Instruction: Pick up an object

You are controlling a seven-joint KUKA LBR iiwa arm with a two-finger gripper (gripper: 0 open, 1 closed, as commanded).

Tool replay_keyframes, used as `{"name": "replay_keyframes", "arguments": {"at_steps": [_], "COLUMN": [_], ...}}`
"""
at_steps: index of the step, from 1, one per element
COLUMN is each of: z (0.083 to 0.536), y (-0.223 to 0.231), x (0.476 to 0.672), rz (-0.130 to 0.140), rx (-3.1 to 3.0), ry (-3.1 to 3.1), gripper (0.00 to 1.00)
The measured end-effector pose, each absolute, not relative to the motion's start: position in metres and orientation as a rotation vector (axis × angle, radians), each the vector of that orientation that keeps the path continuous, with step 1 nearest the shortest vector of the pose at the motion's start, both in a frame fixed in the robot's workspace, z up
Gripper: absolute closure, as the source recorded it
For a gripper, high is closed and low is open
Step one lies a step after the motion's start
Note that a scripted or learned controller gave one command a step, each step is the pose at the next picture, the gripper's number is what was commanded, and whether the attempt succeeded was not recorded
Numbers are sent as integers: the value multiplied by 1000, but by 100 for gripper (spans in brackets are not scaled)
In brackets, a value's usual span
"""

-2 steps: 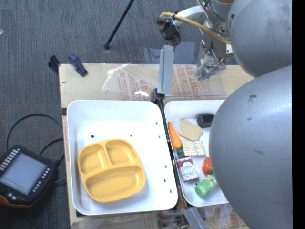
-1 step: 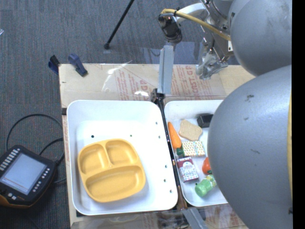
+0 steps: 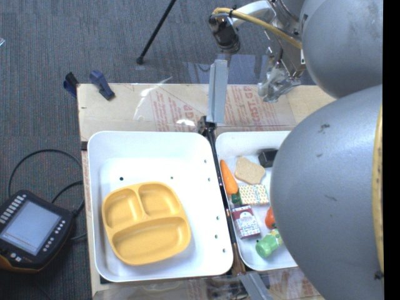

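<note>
Metal-grey, our gripper (image 3: 275, 87) hangs above the bench's far edge, beyond the right bin (image 3: 240, 144). To pick well, we should descend squarely over one isolated item. The carrot (image 3: 228, 177) lies nearer the camera, by that bin's left wall, well apart from the gripper.

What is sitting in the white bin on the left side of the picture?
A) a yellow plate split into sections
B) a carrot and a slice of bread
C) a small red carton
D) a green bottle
A: the left bin bears a yellow divided plate, while the carrot, bread slice, green bottle and red carton all lie in the right bin.
</note>
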State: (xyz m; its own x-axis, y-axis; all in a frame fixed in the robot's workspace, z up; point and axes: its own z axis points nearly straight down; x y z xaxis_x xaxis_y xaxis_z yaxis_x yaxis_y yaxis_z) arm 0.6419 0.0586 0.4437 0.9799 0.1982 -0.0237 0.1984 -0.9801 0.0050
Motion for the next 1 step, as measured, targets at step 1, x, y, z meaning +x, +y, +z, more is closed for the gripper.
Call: {"name": "replay_keyframes", "arguments": {"at_steps": [1], "z": [449], "y": [59], "x": [644], "rz": [-47], "rx": [3116], "ry": [313], "gripper": [100]}}
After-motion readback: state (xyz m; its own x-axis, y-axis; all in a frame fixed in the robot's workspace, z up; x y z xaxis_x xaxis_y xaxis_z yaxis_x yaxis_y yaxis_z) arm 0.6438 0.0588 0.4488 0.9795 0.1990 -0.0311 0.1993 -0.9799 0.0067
